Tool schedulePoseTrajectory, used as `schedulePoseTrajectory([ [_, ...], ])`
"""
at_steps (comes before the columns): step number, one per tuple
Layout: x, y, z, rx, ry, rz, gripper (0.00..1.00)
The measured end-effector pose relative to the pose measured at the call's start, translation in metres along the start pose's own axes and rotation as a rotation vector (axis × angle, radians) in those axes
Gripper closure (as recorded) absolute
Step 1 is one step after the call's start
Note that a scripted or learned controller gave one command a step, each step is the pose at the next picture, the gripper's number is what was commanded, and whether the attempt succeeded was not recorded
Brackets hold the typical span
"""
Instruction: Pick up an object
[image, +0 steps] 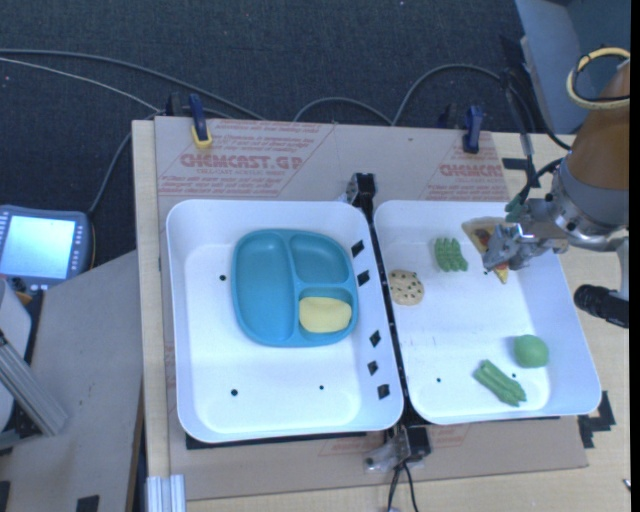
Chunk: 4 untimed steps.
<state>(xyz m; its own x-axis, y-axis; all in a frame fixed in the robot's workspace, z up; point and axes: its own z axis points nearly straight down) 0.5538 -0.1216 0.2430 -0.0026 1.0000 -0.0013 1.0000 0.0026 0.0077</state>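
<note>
End effector (503, 255), its grasp state indeterminable, is positioned low in the right bin (560, 330) over a yellow-orange piece (481, 235) just beside the green ridged item (450, 254); nothing is seen lifted, so picking remains undone.

A single fixed camera looks down on me from above the bench at a slant, far enough back to frame both bins whole: the left bin (190, 300) and the right bin (570, 330), side by side. The far bench edge lies at the top of the frame, and my arm (600, 170) enters from the right.
</note>
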Motion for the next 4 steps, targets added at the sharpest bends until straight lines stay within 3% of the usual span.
schedulePoseTrajectory([
  [4, 0.204, 0.050, -0.005, 0.007, 0.003, -0.003, 1.00],
])
